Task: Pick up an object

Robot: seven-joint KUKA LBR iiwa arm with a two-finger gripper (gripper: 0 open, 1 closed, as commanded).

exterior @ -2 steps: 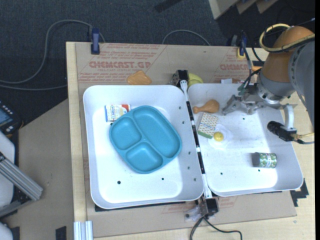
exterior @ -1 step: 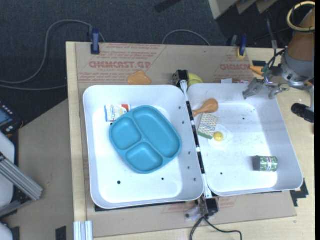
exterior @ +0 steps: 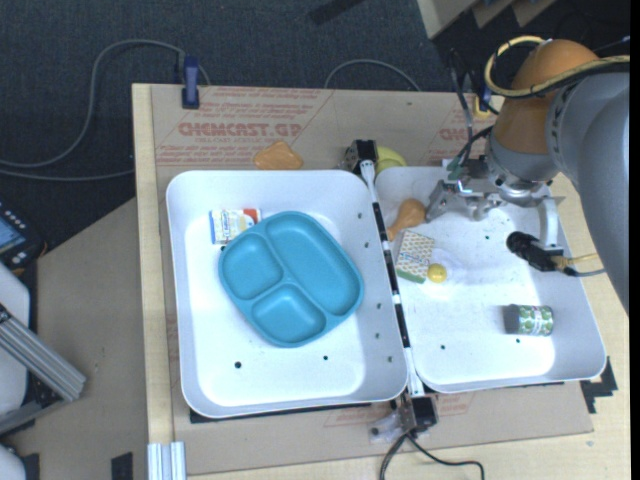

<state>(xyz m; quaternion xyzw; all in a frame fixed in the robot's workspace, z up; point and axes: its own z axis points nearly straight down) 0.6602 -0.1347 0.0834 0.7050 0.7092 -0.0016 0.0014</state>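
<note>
My gripper (exterior: 468, 194) hangs low over the far left part of the right bin (exterior: 560, 360), below the arm's orange band. Just to its left an orange carrot-shaped piece (exterior: 408, 213) lies by the bin's wall. A green-patterned flat pad (exterior: 414, 255) and a small yellow ball (exterior: 437, 273) lie in front of the gripper, apart from it. Near the bin's right side a green can (exterior: 528, 319) lies on its side. I see nothing held in the gripper.
The left bin (exterior: 200, 348) holds a blue divided plate (exterior: 290, 277) and a small white packet (exterior: 232, 223). Behind the bins on the board lie an orange piece (exterior: 278, 155) and a yellow-green object (exterior: 388, 158). A black part (exterior: 530, 249) juts out right of the gripper.
</note>
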